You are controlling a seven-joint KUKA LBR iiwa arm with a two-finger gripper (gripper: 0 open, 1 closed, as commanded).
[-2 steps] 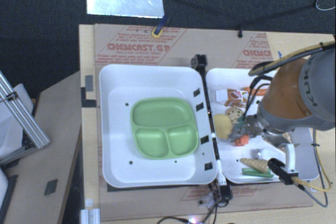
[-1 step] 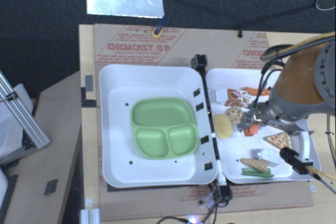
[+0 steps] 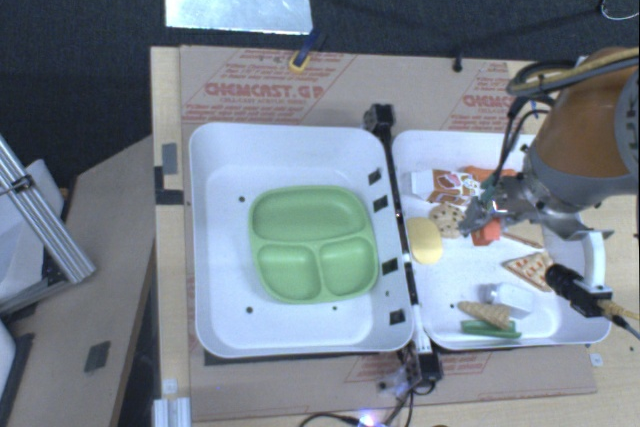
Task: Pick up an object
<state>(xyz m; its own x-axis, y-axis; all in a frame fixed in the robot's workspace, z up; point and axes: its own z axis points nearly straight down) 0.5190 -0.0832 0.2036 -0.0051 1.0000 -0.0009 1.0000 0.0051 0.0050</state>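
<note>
Reaching in from the right, the arm (image 3: 585, 130) has its tool (image 3: 487, 213) low over the right bin (image 3: 480, 335), right at a small orange-red piece (image 3: 486, 232) beside a cookie (image 3: 446, 215) and a printed card (image 3: 452, 183). Whether the tool is spread or pressed together I cannot tell, since the wrist hides much of it and the parts blur together. Nearby lie a yellow lemon-like object (image 3: 425, 240), a waffle-patterned wedge (image 3: 528, 267), a small white piece (image 3: 505, 297) and a green strip (image 3: 490, 328). The left bin (image 3: 215, 215) holds a green divided plate (image 3: 310, 243). This looks like the grasping step, at the orange-red piece. Next the tool should close firmly and lift straight up, clear of the cookie and card.
</note>
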